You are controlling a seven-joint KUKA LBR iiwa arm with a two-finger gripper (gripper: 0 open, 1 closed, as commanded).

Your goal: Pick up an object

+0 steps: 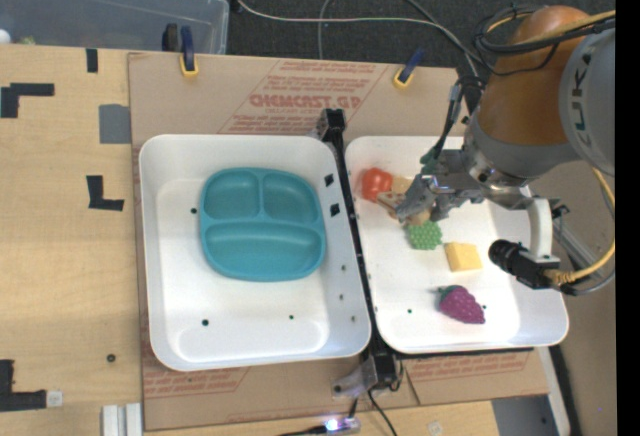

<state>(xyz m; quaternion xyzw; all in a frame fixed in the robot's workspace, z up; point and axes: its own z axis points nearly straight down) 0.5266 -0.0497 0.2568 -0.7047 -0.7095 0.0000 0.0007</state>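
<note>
Gripper (415, 207) low in the right bin (520, 329).
You can't tell its opening or hold; it sits between the red tomato (375, 184) and green broccoli (424, 235).

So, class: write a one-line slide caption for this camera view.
Gripper low in right bin among toy foods; teal plate in left bin.

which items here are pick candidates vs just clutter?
Pick candidates, all in the right bin:
red tomato
green bumpy piece
yellow block
purple grapes
gripper sits low among them

Lying about:
teal divided plate in the left bin
clear plastic tub, top left
</note>
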